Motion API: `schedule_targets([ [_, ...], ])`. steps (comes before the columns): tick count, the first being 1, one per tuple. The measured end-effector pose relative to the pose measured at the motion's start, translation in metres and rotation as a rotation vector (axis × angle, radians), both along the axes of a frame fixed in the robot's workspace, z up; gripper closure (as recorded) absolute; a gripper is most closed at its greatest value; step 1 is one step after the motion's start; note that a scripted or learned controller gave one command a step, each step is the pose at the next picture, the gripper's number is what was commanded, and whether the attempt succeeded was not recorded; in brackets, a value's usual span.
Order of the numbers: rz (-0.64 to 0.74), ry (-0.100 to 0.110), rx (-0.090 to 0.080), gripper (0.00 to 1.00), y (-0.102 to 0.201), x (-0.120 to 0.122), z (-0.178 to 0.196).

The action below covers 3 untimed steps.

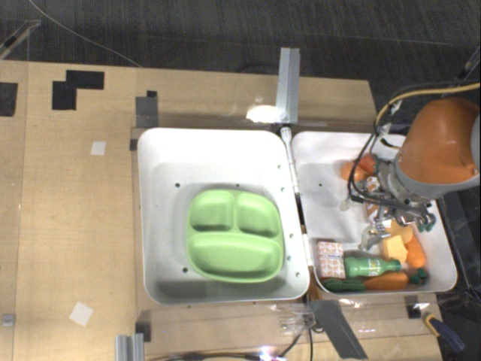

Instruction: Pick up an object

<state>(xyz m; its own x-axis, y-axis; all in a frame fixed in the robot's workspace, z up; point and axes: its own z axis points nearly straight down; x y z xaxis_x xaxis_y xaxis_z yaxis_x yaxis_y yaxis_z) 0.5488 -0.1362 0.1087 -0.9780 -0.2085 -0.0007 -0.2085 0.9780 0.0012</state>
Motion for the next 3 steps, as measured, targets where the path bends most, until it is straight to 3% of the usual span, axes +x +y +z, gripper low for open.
schedule_targets([
  [1,0.041,-0.021,-0.006,0.0,-0.035,-0.04,-0.018],
  [2,0.129,-0.022,-0.008,0.0,-0.001,-0.045,-0.017],
  [3,0.309,-0.015,-0.006,0.0,0.014,0.01,-0.018],
])
